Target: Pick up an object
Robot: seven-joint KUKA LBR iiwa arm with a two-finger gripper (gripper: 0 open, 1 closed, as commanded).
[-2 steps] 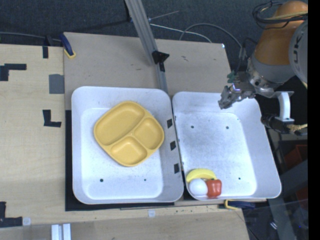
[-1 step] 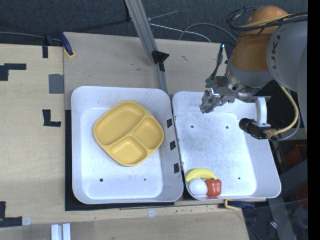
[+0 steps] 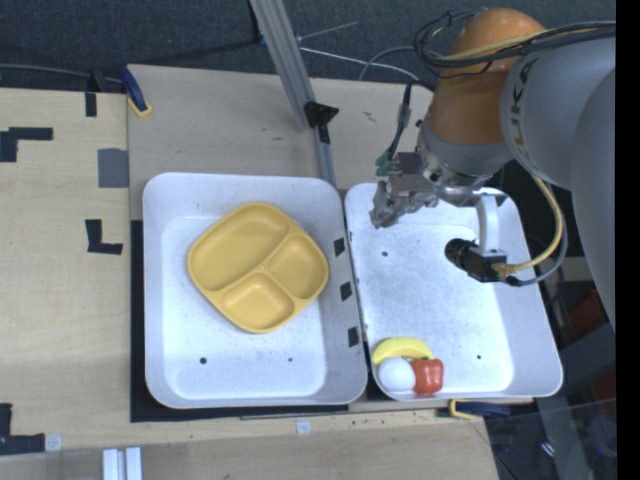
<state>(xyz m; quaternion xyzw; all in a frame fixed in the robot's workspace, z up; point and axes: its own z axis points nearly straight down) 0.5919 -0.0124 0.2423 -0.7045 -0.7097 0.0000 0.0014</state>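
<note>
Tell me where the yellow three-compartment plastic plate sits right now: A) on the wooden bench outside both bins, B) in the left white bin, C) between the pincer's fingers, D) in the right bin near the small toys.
B: the yellow three-compartment plastic plate lies flat in the left white bin, apart from the pincer, which is over the right bin's far left corner.

Gripper point(image 3: 385, 213) hangs over far-left corner of right bin point(image 3: 520, 358), nothing visible between fingers. Well toward camera from gripper, at bin's near edge: yellow piece point(image 3: 401, 348), white ball point(image 3: 397, 373), red piece point(image 3: 428, 375), all touching. Left of gripper, yellow divided plate point(image 3: 258, 266) lies in left bin point(image 3: 170, 368).
</note>
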